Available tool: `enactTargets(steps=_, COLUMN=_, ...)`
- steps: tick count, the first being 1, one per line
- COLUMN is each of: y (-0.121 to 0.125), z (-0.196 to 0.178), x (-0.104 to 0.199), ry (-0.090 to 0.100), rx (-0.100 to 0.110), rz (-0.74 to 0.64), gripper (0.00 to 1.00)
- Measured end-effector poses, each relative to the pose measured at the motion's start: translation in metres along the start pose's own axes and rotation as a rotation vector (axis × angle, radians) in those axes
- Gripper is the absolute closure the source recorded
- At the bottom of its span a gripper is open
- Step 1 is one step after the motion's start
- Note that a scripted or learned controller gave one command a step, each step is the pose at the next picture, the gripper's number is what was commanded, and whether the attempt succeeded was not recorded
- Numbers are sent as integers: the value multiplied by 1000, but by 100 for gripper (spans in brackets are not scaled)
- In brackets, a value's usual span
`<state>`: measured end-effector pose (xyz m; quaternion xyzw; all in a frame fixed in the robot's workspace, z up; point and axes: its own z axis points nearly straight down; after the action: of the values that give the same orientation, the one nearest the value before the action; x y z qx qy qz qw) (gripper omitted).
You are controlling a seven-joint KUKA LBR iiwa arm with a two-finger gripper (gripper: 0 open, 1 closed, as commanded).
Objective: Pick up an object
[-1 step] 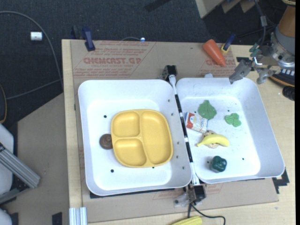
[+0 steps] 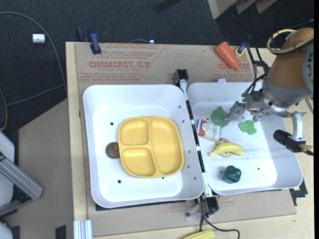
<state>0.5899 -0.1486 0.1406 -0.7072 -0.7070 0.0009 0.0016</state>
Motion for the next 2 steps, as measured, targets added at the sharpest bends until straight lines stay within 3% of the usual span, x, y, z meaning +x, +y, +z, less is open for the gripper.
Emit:
enactTargets(steps=1, y=24, z=56, x=-66, ry=3, rx=-3, rz=-4, gripper=0)
enactTargets(steps=2, y=-15, z=56, x=-20, ry=1, rx=-2, rz=-1, gripper=0)
